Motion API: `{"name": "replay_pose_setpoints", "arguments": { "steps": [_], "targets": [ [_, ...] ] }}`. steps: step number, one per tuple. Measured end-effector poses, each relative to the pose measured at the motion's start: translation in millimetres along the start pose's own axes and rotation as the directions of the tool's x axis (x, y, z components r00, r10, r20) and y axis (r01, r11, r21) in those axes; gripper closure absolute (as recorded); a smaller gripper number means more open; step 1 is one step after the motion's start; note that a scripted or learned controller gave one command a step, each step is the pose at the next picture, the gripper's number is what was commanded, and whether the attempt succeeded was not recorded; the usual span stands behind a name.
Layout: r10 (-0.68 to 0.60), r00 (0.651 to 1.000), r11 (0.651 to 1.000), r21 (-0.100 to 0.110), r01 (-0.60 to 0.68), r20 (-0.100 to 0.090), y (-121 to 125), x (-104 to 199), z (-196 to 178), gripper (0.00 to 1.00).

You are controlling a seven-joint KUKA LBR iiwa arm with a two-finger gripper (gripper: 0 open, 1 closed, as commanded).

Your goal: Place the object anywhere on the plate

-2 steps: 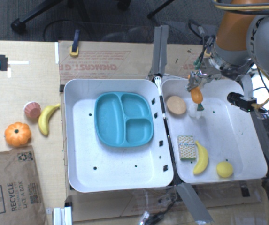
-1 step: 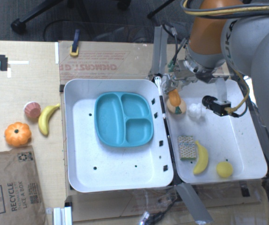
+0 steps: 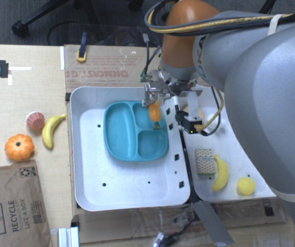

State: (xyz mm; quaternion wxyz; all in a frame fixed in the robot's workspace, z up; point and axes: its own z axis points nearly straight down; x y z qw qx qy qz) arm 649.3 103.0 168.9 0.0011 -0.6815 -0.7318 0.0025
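A teal divided plate (image 3: 132, 133) lies in the left white bin (image 3: 88, 179). My gripper (image 3: 154, 107) hangs over the plate's upper right rim, fingers pointing down. A small orange object (image 3: 155, 113) sits between the fingers, just above the plate's edge. The grey arm with its orange band reaches in from the right and covers much of the right bin.
The right bin (image 3: 229, 189) holds a speckled sponge (image 3: 205, 162), a yellow banana (image 3: 220, 174) and a lemon (image 3: 246, 186). On the bench left of the bins lie a banana (image 3: 51, 130), a small pumpkin (image 3: 19, 147) and a pink cupcake (image 3: 35, 120).
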Motion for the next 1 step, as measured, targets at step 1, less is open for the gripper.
{"name": "replay_pose_setpoints", "arguments": {
  "steps": [1],
  "targets": [
    [0.0,1.0,1.0,0.0,0.0,0.0,0.1,-0.2,-0.1,0.0]
  ]
}}
